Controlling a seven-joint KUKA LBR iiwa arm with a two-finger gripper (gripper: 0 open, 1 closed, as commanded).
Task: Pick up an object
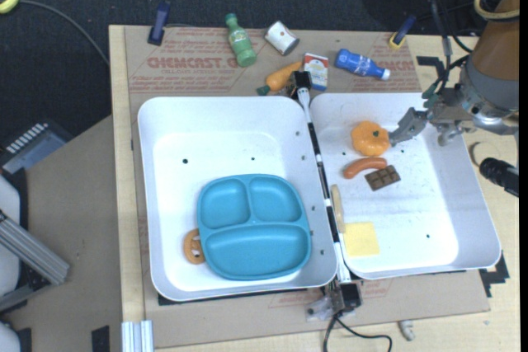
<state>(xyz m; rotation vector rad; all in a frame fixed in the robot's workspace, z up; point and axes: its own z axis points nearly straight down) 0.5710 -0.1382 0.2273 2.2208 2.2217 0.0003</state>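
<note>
The right bin (462, 210) holds an orange fruit (369, 138), a reddish sausage (363, 167), a brown chocolate piece (382, 176) and a yellow cheese slice (360, 239). My gripper (426, 130) hangs over the bin's far right part, just right of the orange fruit. It is open, with nothing between its fingers. Its left finger (404, 128) points down toward the fruit and ends close to it.
The left bin (165, 144) carries a blue divided plate (252, 225) with a pretzel (193, 246) at its left edge. Behind the bins lie a green bottle (241, 40), a white can (281, 37), a blue bottle (361, 64), a small carton (315, 70) and a carrot (280, 79).
</note>
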